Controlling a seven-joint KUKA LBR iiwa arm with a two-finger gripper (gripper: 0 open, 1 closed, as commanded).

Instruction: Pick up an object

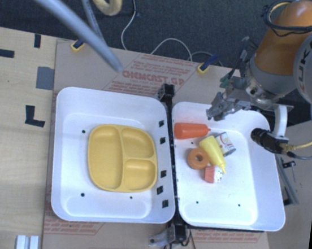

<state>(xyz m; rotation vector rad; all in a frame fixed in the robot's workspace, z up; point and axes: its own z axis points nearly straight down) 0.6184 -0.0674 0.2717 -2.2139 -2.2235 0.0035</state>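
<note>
The right bin (247, 210) holds an orange carrot (190, 130) near its left wall, a yellow banana-like piece (213, 152), a brown doughnut ring (199, 158), a small red-and-white piece (214, 175) and a small white item (226, 141). My gripper (219, 110) hangs over the bin's far edge, up and to the right of the carrot, clear of the objects. Nothing shows between its dark fingers. The left bin (64, 194) carries a yellow divided plate (122, 157).
A black divider (167, 151) runs between the two bins. The arm's orange band (290, 39) and grey wrist lean in from the upper right. A grey pole (57, 8) crosses the upper left. Cables lie beyond the bins on the cardboard.
</note>
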